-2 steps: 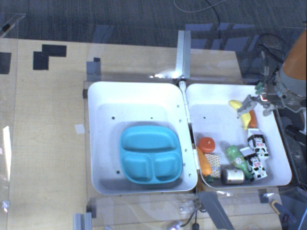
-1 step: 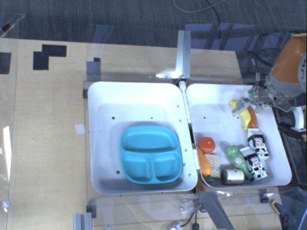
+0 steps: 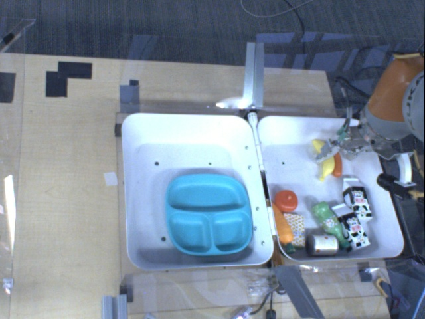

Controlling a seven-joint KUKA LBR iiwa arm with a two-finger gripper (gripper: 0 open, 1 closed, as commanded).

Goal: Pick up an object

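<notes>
Claw (image 3: 345,140) sits low over the right bin's (image 3: 292,135) far right corner, just beside a yellow banana (image 3: 325,158) — finger state cannot be told from here. More toys crowd that bin's near edge: orange carrot (image 3: 283,226), red tomato (image 3: 287,200), green piece (image 3: 327,216), silver can (image 3: 323,244). Left bin (image 3: 146,145) carries a blue divided plate (image 3: 208,212). Pale wooden bench (image 3: 60,198); dark carpet (image 3: 133,8) beyond, with a loose cable (image 3: 292,5).
</notes>
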